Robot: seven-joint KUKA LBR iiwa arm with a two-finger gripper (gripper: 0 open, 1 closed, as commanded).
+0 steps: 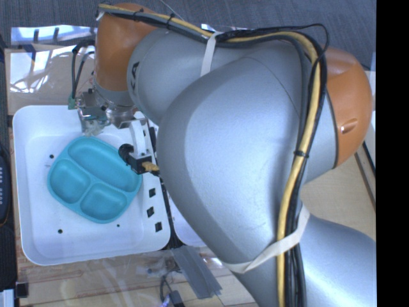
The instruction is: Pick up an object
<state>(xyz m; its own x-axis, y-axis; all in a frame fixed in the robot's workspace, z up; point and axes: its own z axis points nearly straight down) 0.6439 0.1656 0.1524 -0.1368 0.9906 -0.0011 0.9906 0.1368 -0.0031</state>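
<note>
A light blue divided plate (93, 179) with three compartments lies flat in the left white bin (38, 235). My gripper (92, 121) hangs over the bin's far edge, just above and behind the plate's far rim. Nothing shows between its tips, and the plate rests on the bin floor. The big grey arm covers most of the right side of the view, hiding the right bin.
The left bin's raised walls ring the plate, with bare white floor (77, 235) in front of it and to its left. A row of dark slots (153, 200) runs along the divider between the bins. Wooden bench (25, 75) shows behind the bin.
</note>
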